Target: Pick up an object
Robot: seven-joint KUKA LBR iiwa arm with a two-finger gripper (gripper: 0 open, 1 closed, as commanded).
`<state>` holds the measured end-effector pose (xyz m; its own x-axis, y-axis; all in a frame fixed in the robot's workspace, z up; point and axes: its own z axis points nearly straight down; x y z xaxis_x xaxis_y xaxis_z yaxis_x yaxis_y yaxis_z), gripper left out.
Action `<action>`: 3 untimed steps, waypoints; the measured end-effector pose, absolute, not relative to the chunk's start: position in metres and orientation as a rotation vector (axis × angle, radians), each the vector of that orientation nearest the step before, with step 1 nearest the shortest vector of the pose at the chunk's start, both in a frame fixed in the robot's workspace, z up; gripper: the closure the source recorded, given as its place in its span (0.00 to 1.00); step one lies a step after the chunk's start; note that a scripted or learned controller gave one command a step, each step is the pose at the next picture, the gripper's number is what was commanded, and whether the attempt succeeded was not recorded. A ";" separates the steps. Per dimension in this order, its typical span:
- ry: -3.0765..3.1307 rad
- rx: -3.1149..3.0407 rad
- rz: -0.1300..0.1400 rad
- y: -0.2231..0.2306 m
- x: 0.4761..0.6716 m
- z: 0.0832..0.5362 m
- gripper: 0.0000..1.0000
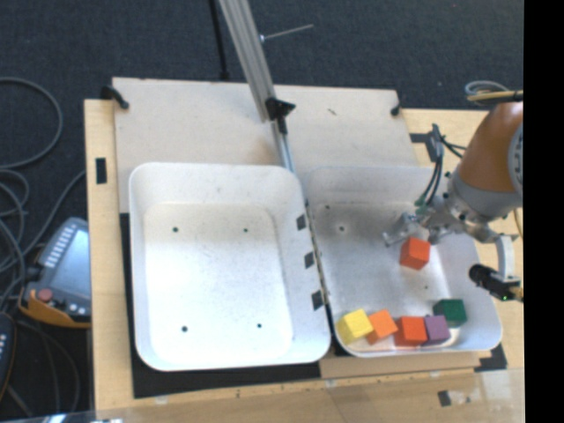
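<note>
My gripper hangs over the middle of the right bin, reaching in from the right. An orange-red cube sits between its fingertips, tilted a little, and the fingers are shut on it. Along the bin's front edge lies a row of blocks: a yellow cube, an orange cube, a red-orange cube and a purple cube. A green cube lies just behind the purple one.
The left bin stands beside the right one, their rims touching. A slanted metal pole rises from the back between the bins. A black part of the arm juts over the right bin's right rim.
</note>
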<state>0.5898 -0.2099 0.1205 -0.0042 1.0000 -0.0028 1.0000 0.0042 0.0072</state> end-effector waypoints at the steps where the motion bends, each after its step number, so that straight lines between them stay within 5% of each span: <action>1: 2.218 2.217 0.000 -0.205 0.584 0.098 0.00; 2: 2.212 2.221 0.004 -0.205 0.585 0.109 1.00; 3: 2.224 2.208 0.009 -0.141 0.588 0.202 1.00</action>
<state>0.5878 -0.1414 0.2019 -0.0074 1.0000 -0.0010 0.9999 0.0074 0.0094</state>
